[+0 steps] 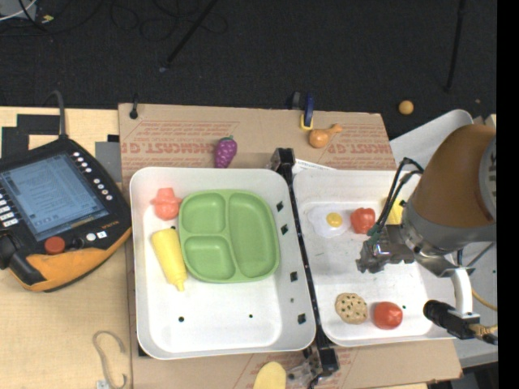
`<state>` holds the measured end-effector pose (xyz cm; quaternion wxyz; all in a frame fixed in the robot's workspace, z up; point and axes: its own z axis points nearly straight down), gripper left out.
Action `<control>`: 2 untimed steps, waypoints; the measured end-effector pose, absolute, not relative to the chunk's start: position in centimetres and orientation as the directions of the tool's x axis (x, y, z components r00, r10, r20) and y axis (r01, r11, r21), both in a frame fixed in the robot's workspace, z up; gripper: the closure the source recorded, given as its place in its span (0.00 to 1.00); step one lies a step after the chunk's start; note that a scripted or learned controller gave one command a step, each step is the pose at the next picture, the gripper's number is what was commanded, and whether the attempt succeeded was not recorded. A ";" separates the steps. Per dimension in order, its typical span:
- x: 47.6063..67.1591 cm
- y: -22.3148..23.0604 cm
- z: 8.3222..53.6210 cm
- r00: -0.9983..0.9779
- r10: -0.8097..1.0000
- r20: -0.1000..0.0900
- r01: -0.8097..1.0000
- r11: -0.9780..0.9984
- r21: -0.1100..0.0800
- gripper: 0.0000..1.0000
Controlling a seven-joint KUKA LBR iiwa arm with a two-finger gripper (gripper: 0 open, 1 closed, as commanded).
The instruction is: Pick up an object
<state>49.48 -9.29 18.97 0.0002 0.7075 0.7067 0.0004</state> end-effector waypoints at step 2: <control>50.8 -5.3 23.0 -0.003 1.000 0.002 1.000 0.003 -0.002 1.00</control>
